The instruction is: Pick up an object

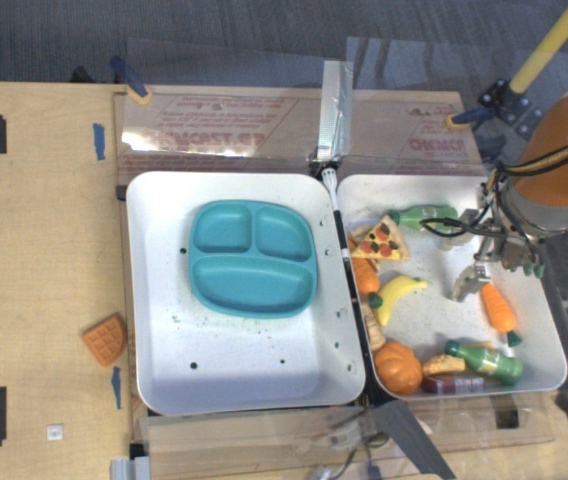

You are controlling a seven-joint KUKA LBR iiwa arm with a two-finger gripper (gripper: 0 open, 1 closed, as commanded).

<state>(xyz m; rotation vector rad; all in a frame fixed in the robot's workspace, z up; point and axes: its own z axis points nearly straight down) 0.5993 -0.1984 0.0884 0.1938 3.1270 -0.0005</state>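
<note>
Toy carrot (pixel 500 308), orange with a green tip, lying in the right bin (pixel 554 363), jaws (pixel 472 283) slightly apart just beside it, gripping nothing.

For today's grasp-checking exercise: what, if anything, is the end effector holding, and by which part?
Nothing is seen held. The end effector hangs in the right bin, just left of the carrot, with no object visible between its fingers.
</note>
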